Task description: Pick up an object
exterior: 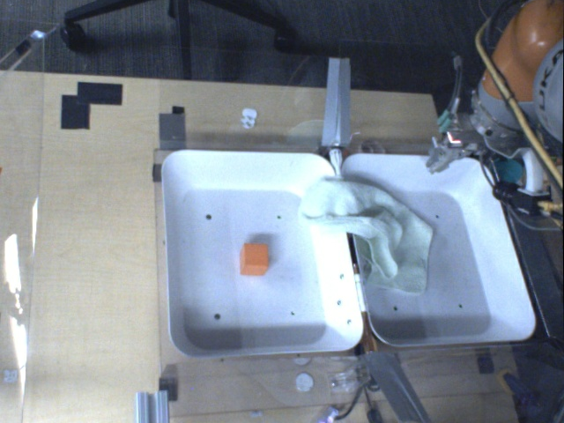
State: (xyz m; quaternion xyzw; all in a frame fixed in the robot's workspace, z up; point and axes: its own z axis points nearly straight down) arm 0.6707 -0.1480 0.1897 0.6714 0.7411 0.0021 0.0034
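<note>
Seen from above at a slant, a pale wooden table [97, 263] carries two shallow white bins side by side. The left bin [189, 324] holds a small orange cube [255, 259], which sits flat on the bin floor a little left of centre, well apart from every wall. A pale green-white cloth [379, 232] lies crumpled across the divide between the two bins: its bunched upper end rests on the left bin's upper right rim, while most of it spreads down into the right bin [493, 315], reaching toward the middle of that bin's floor. A grey metal post [337, 104] stands upright at the far end of the seam between the bins, its foot just beside the cloth's top edge.

The arm [529, 51] enters at the upper right, its orange band showing above a grey wrist wrapped in yellow and black cables. The gripper [443, 155] hangs over the upper right corner of the right bin, near its far rim, well apart from the cube and clear of the cloth. Whether it is wide or narrow cannot be told at this size and angle; nothing is seen between its tips.

Black tape patches [88, 102] mark the table's upper left, and the dark legs of a stand [176, 11] spread over the dark floor beyond the table.
</note>
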